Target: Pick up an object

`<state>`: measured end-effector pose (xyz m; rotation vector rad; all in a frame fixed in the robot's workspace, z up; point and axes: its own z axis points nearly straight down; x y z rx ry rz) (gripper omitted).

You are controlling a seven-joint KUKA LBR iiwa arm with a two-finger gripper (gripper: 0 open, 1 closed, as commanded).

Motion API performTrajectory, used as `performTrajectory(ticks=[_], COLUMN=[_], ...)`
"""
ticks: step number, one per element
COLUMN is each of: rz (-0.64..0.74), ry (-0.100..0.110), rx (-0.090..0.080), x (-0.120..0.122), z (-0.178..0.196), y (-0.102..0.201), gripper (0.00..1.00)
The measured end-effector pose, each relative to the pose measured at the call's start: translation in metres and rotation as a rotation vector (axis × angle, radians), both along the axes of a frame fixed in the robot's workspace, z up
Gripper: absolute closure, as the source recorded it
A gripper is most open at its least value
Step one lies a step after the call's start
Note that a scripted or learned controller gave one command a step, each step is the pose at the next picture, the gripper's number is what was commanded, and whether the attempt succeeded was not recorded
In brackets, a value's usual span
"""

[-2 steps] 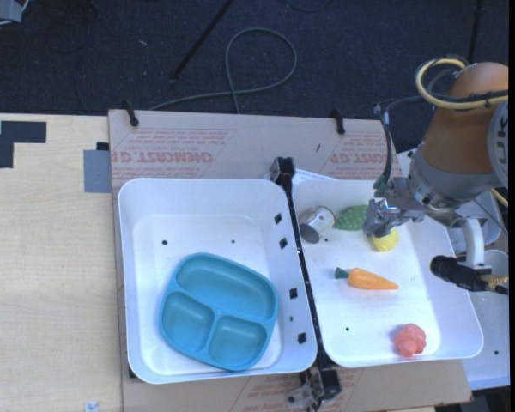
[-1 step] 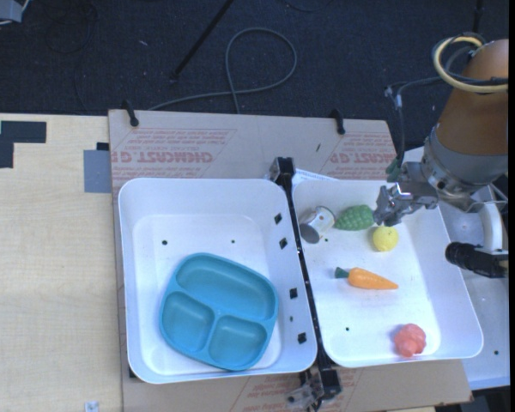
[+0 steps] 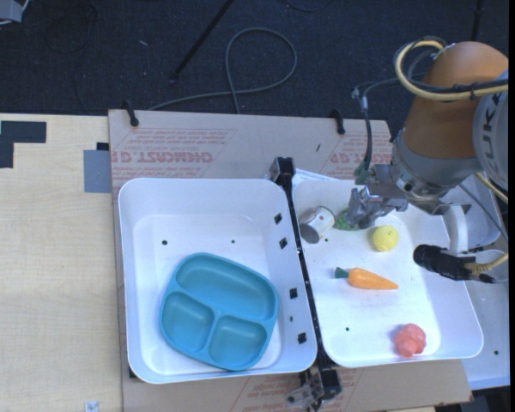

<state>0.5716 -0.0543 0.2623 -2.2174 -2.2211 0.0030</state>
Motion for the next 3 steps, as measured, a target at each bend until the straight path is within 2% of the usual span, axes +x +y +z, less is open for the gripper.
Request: performTrajectory(ticks=[1, 2, 3], rz=[0.003, 0.002, 0.002], ry=[0.000, 0.002, -0.002], rx=[0.000, 0.000, -0.001], x=[0.011, 0.020, 0.036], z=[-0.009, -0.027, -0.020], y=[0.061, 0.107, 0.158], gripper=[1.00, 1.00, 1.00])
